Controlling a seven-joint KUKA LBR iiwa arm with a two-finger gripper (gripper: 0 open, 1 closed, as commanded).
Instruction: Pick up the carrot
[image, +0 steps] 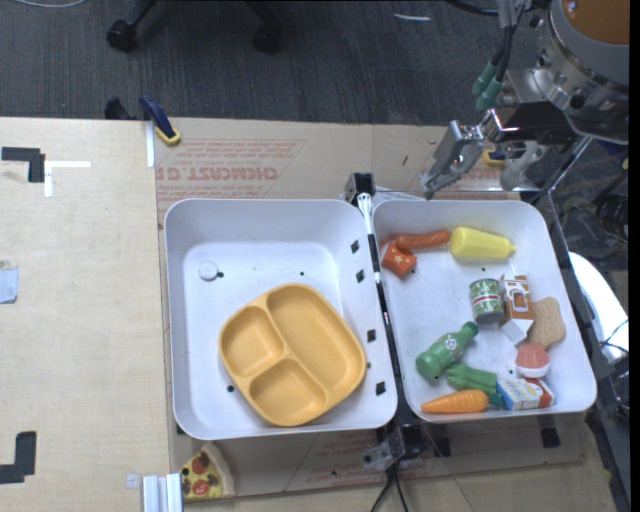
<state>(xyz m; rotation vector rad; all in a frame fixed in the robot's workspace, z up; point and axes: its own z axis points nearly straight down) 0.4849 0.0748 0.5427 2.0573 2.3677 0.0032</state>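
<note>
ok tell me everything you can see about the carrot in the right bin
The carrot is a small orange toy, smooth and plastic-looking, tapering to a point at its left end. It lies flat, nearly level across the picture, on the floor of the right bin close to the near wall. Its thick right end sits against a small carton, and a green toy lies just behind it, touching or nearly so. The gripper is far off, above the bin's far rim.
</note>
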